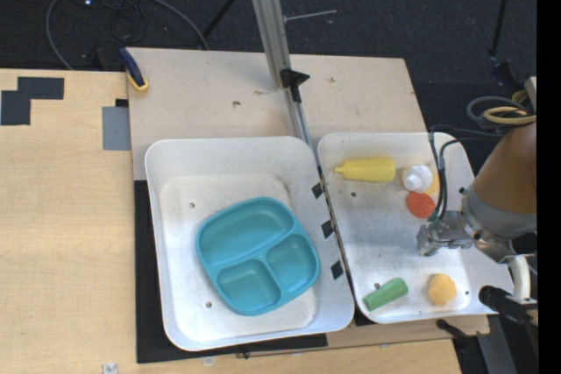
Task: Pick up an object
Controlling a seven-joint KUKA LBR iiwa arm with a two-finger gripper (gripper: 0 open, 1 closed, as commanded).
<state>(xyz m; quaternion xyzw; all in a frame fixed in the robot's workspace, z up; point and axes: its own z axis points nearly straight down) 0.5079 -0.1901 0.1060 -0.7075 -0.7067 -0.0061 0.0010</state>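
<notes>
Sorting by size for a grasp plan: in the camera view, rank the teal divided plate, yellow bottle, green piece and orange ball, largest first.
1. teal divided plate
2. yellow bottle
3. green piece
4. orange ball
The last two look close; the green piece is only longer.

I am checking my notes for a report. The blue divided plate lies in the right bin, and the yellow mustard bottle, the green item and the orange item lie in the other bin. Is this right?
Not quite. The camera view shows the blue divided plate in the left bin, not the right one. The yellow mustard bottle, the green item and the orange item lie in the right bin.
</notes>
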